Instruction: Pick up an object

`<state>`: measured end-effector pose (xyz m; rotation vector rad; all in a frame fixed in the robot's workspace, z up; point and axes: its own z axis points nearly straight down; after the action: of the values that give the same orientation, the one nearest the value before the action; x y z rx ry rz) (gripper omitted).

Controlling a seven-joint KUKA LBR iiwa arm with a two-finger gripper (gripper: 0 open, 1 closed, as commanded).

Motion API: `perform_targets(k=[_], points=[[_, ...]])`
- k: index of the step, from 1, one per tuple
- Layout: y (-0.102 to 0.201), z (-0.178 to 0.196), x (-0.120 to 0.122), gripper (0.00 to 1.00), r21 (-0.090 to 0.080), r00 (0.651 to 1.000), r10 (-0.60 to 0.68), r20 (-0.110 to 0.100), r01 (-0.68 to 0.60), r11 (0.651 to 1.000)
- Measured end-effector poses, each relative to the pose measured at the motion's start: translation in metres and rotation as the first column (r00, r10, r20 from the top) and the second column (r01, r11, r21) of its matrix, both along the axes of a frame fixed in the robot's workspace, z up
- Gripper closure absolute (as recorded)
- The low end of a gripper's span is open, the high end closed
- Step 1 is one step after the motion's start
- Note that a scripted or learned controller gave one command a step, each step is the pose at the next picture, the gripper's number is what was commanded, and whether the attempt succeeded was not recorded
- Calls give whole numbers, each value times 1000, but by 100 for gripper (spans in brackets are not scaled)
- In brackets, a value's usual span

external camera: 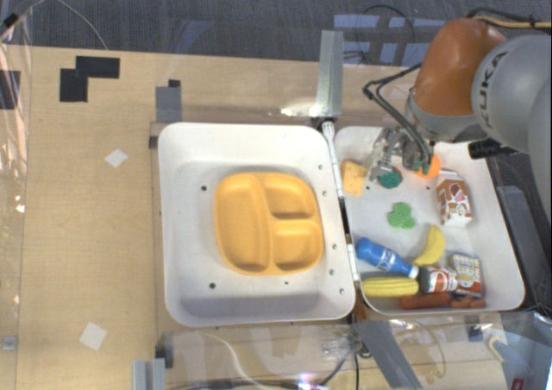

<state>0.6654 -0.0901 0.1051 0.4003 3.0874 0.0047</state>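
Observation:
My gripper [390, 158] hangs over the back of the right bin [509, 250], at the end of the grey arm with the orange band [453, 65]. Just below it lies a small teal object [391, 179]; whether they touch I cannot tell. A yellow cheese wedge [354, 178] sits to its left and a small orange piece [429, 164] to its right. Further forward lie a green leafy piece [400, 216], a brown and white carton [454, 201], a banana [432, 245], a blue bottle [382, 255], a corn cob [387, 286] and a red sauce bottle [440, 279].
The left bin [185, 207] holds a yellow divided tray [267, 222]. A small printed box [467, 269] and a brown sausage [442, 300] lie at the right bin's front edge. A metal post [330, 73] stands behind the divider between the bins.

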Motion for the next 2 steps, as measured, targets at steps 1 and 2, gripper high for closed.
perform_targets(k=[1,2], points=[[52,84,-14,100,9,822,-569,-18,570,822],[10,81,-29,100,5,568,-823,-25,823,568]])
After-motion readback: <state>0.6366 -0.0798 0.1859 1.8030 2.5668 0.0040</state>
